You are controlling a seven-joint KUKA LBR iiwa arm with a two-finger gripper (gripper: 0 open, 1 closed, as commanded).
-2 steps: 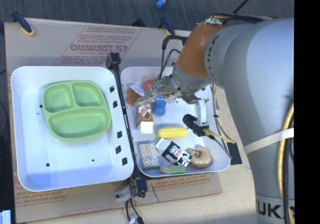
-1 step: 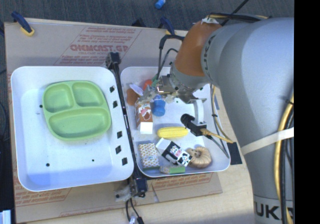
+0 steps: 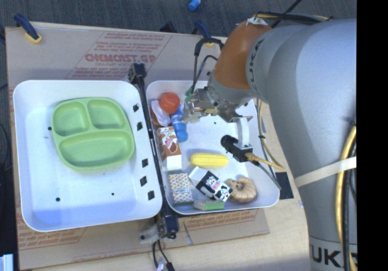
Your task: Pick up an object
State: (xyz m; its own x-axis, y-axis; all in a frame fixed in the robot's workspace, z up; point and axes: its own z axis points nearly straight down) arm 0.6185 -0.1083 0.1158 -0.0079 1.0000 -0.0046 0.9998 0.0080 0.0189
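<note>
jaws: can't tell how far open or whether they're holding anything, gripper sits low by the blue bottle
right bin: crowded, corn mid-floor
left bin: green tray, bare rim room

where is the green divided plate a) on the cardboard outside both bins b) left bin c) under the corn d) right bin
b, the green divided plate lies flat in the left bin, apart from the corn and the other items in the right bin.
</note>
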